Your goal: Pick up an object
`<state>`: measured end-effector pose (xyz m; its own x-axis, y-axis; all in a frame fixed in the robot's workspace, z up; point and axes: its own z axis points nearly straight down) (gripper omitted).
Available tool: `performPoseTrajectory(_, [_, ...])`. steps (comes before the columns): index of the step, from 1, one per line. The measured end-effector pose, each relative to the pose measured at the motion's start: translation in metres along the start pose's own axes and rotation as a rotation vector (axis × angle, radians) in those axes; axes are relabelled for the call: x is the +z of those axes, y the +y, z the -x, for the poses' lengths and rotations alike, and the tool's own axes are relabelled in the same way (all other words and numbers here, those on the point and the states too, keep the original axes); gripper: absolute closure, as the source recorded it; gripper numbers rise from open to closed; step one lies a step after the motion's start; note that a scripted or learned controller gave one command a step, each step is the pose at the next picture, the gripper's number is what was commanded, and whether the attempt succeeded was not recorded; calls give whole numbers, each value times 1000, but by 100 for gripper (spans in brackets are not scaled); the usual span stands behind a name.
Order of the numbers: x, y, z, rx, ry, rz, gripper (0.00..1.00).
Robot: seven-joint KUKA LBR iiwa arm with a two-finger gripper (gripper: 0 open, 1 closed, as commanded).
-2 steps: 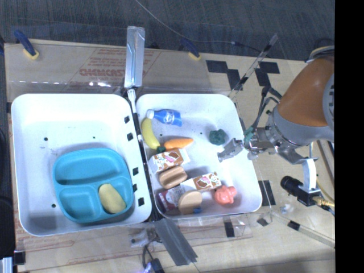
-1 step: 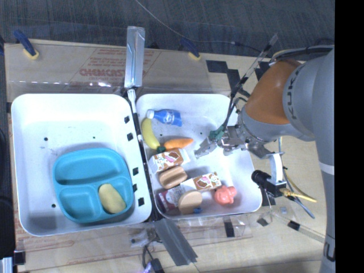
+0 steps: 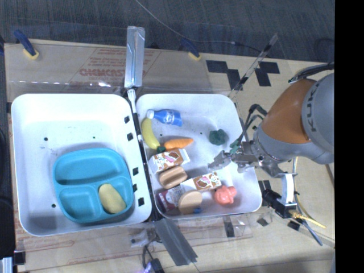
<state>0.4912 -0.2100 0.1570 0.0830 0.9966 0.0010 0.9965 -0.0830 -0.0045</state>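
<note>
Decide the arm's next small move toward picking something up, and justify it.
Probably lower the claw slightly toward the pink toy or the dark green item: it hangs over bare floor of the right bin, with both lying close by.

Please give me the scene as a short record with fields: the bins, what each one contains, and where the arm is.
left bin: blue divided tray with a yellow potato-like item in its front right compartment
right bin: banana, carrot, blue bottle, dark green item, hot dog, two small printed packs, pink item, bread-like item
arm: reaches in from the right
gripper: over the right bin's right side, near the dark green item
held object: none seen
</note>
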Motion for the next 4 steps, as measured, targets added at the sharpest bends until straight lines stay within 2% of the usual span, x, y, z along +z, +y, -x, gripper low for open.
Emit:
performPoseTrajectory(1, [65,72,-36,168,1,4,0])
performPoseTrajectory(2, [42,109,-126,-61,-1,8,0])
performPoseTrajectory(3, [47,144,-123,-366,-2,-19,0])
performPoseTrajectory(4, [16,135,-91,-234,-2,5,0])
